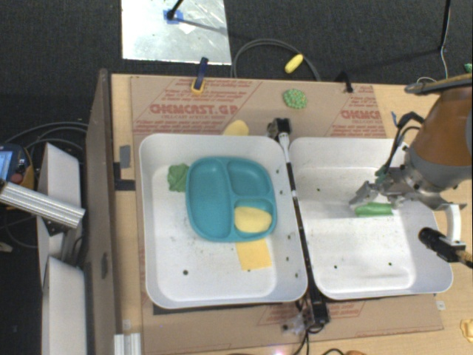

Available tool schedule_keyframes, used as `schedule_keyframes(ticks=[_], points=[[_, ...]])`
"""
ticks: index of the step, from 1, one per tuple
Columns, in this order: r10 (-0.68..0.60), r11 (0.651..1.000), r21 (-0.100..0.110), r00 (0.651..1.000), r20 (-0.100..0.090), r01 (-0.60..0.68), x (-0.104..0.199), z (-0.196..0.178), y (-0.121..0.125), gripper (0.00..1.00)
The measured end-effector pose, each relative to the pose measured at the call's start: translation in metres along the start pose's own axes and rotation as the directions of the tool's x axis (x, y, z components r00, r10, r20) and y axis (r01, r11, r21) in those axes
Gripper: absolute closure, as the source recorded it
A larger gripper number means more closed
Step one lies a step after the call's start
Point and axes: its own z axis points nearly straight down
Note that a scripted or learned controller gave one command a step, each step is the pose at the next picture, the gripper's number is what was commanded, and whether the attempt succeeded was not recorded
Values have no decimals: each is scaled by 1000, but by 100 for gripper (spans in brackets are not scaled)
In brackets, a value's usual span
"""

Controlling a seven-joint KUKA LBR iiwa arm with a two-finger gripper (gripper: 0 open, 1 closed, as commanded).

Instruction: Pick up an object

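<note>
The arm [443, 135] reaches in from the right over the right-hand bin [347, 272], its orange band sitting above the grey wrist. The gripper [372, 197] hangs low in that bin, its metal jaws pointing leftward and down, right at a small green object [374, 209] that looks like a bean pod or slim green vegetable lying flat on the bin floor. The jaws' tips are just above and touching or almost touching the pod's upper edge; whether the jaws are spread or pressed together cannot be told from this angle, and the pod is not clearly seen between them.

The left-hand bin [159, 272] carries a teal divided plate [218, 198]. A pale yellow, rounded piece [253, 219], lemon-like, rests in the plate's lower right compartment. A green leafy piece [178, 176] lies against the plate's left rim, and a flat yellow square [255, 255], like a cheese slice, lies on the bin floor just below the plate.

Both bins sit on a cardboard sheet [185, 106] covering the tabletop. On the cardboard behind the bins lie a round green knobbly item [295, 98] and a pale yellow piece [236, 128] at the left bin's back rim.
</note>
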Motion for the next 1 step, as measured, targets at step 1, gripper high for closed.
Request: schedule_keyframes(ticks=[1], points=[[-3,1000,-2,1000,-1,3,-17,25,-17,0]])
